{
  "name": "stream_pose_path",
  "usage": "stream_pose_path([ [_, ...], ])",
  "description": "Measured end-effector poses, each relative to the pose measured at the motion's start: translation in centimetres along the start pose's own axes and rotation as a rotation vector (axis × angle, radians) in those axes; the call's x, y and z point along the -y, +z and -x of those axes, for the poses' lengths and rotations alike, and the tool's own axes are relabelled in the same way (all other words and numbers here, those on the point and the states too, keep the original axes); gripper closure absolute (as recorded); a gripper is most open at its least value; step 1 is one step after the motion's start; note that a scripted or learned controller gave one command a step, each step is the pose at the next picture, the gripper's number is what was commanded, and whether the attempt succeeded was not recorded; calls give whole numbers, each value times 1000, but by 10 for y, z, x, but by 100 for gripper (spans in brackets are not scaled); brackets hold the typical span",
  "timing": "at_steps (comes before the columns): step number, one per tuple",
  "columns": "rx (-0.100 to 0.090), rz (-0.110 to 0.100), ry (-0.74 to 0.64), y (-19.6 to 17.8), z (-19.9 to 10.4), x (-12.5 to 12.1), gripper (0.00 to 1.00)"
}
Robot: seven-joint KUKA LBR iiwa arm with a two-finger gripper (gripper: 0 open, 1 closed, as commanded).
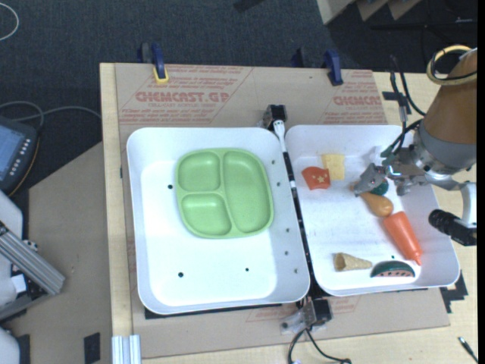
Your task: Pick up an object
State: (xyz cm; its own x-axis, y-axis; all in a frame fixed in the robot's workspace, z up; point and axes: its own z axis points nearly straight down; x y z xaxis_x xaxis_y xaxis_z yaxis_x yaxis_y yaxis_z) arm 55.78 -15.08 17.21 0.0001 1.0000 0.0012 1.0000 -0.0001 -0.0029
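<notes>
Bench (227, 89): brown board, two blue clamps at far edge.
Left bin (151, 279): green divided plate (225, 192).
Right bin (333, 233): carrot (403, 234), by its near-right corner.
Gripper (377, 182): fingers apart over an orange-brown piece (377, 202).
Floor (114, 14): dark carpet.

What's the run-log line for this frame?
claw: right bin, over brown-orange item | grasp: none seen | green tray: left bin

We see a grey arm (453, 139) with an orange band, black cables beside it, and a metallic gripper (385, 177) above the right bin (326, 279).
</notes>
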Motion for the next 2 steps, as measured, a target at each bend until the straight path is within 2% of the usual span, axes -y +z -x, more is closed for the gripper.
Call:
stream_pose_path([
  [2, 0, 1, -1, 88, -7, -5, 0],
])
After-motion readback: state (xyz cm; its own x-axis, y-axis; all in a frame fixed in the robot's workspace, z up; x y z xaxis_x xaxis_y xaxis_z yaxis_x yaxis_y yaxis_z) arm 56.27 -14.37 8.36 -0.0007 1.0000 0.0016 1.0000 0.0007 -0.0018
